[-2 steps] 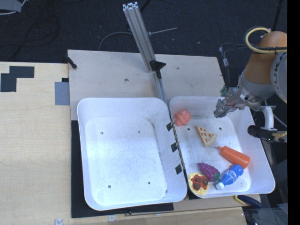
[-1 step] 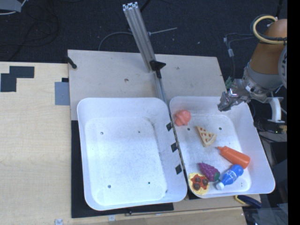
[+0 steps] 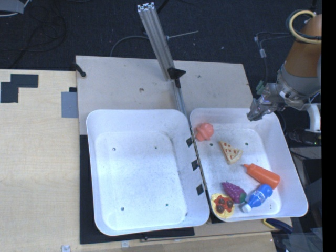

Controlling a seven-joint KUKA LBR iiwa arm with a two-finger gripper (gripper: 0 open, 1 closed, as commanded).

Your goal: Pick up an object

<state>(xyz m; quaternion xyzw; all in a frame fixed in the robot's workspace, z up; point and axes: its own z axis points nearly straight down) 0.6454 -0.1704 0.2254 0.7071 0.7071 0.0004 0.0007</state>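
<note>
Hand (image 3: pixel 255 114) sits at the upper right of the frame, over the far rim of the right bin (image 3: pixel 286 140); from here I can't tell its state. I see nothing in it. Down in that bin: pink piece (image 3: pixel 204 132) at its upper left, waffle wedge (image 3: pixel 230 152) mid-bin, orange bottle (image 3: pixel 262 174), purple grapes (image 3: pixel 233 191), blue bottle (image 3: pixel 257 198) lower right.

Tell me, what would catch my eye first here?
Probably the bright toy food in the right bin: a pink piece by its left wall, a waffle wedge mid-bin, and an orange bottle, purple grapes and a blue bottle near the front. The gripper hovers at its far right corner.
</note>
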